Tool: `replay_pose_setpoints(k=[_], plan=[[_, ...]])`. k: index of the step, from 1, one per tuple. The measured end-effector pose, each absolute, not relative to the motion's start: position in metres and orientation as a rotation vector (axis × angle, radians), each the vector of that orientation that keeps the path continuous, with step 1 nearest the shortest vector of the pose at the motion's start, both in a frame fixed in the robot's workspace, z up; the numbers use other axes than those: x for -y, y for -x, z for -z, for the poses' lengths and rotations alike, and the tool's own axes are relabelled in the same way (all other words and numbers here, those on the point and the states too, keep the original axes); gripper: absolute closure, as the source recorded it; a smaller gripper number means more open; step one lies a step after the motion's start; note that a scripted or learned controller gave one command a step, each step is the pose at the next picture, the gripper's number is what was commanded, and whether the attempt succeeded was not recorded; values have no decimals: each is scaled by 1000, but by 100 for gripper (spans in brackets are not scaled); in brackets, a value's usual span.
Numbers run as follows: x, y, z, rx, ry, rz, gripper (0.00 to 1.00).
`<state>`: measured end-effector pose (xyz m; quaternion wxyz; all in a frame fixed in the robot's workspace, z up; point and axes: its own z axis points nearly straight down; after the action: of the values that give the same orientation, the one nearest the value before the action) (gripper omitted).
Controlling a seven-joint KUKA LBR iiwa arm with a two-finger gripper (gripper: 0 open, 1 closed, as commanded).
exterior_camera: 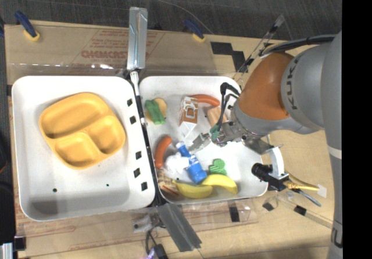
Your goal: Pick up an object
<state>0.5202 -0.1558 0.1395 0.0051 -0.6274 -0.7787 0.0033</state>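
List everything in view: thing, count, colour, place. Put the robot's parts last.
bins: 2, white, side by side on the bench
divided tray: 1, yellow, left bin
banana: 1, yellow, right bin's near edge
blue item: 1, blue, just above the banana
green toy: 1, green, right bin's far-left corner
sausage: 1, orange-red, right bin's left side
clamps: 2, blue with yellow, bench's far edge
arm: 1, grey with orange band, from the right
gripper: 1, over the right bin

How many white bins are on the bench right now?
2. The left bin holds a yellow tray; the right bin, beside it, holds the clutter of small items.
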Motion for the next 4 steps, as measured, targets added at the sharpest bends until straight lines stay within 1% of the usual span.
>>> replay_pose_setpoints(k=[1,2,3,4], plan=[[115,-546,-91,1953,2456,-3,0],[115,-546,-100,1954,2451,-7,100],[99,-517,-101,1846,2541,-5,100],[98,-517,-100,1847,2539,-4,0]])
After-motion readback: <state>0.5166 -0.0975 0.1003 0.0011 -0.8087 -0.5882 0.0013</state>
